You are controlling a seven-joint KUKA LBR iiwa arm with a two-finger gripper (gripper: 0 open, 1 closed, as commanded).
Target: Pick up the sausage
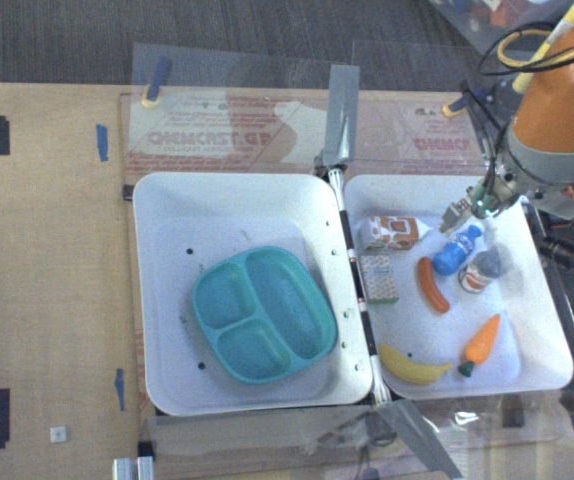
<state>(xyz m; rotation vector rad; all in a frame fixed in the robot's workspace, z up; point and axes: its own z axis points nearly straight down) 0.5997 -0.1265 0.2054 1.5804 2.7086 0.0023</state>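
Orange-red sausage (432,285) lay in right bin (547,368), below-left of pincer (472,209), apart from it. Pincer's state: could not tell. Sausage likely light, smooth, slippery; best gripped across its narrow middle.

Glossy plastic sausage (432,285) (matt bins (167,208))
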